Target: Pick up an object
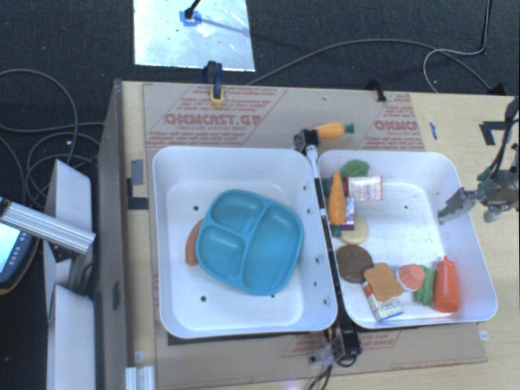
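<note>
The right bin (455, 169) holds several toy foods: an orange carrot (335, 196), a green piece (354, 169), a small pink-labelled box (365, 188), a pale round biscuit (354, 232), a brown patty (353, 262), a slice of toast (383, 280), a tomato slice (412, 276) and an orange bottle (445, 283). My gripper (473, 210) hangs over the right rim of that bin. It is open, its fingers are spread, and nothing is between them. It is well clear of the foods.
In the left bin (175, 169) lie a blue compartment plate (248, 240) and a brown sausage (192, 243) at its left. A second carrot (331, 129) lies outside on the cardboard behind the bins. A black clamp (214, 78) sits at the back.
</note>
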Motion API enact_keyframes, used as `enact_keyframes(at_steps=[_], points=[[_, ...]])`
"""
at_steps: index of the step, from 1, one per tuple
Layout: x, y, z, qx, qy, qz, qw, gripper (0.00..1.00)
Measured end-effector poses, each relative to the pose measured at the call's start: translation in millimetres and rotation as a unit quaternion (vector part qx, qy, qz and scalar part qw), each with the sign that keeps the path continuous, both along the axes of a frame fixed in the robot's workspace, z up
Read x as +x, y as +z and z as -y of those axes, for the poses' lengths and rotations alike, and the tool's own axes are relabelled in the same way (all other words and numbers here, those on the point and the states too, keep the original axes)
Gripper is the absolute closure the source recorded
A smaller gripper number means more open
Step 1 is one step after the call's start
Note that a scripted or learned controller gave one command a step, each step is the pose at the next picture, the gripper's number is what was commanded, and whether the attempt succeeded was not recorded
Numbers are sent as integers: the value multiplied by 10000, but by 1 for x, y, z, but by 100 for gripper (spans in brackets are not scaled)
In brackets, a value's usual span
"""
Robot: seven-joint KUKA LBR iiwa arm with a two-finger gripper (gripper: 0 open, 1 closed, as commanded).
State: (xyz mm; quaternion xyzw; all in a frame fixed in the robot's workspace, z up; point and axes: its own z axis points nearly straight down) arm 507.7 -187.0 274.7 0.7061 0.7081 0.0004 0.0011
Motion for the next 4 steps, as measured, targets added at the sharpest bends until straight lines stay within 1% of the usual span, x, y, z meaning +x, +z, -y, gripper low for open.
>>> enact_keyframes(at_steps=[1, 2, 3, 4], points=[[68, -99, -101, 13, 9, -17, 10000, 0], [-12, -158, -47, 0, -14, -15, 10000, 0], [-19, -183, -97, -4, -10, 30, 10000, 0], [-8, -186, -34, -10, -14, 54, 10000, 0]])
